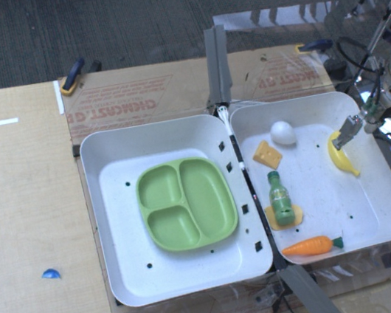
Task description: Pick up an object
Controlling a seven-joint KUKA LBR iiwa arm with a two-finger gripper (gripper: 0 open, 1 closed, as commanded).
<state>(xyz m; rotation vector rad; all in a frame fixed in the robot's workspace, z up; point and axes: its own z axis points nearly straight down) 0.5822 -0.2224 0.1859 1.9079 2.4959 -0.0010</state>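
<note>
1. In the camera view, two white bins sit side by side on the bench. The left bin holds a green plate with three sections.

2. The right bin holds toy food: a white egg near the back, a yellow cheese wedge just in front of it, a green bottle lying on a yellow slice, an orange carrot at the front, and a yellow banana on the right side.

3. The gripper comes in from the right. Its tip is at the top end of the banana. It looks very close to the banana, maybe touching it.

4. I cannot tell if the gripper is wide or narrow. The banana does not sit between anything I can see, so I would not say it is held.

5. I think the step now is reaching for the banana. The pick-up is not done, because the banana lies on the bin floor.

6. Next, the gripper needs to get around the banana's thin middle, close on it, and lift it straight up.

7. The banana's long side runs from back to front, leaning a little to the right. Its curve bulges toward the left. The front tip points at the bin's right front corner.

8. The banana lies well apart from the other food, so nothing crowds the grab.
</note>
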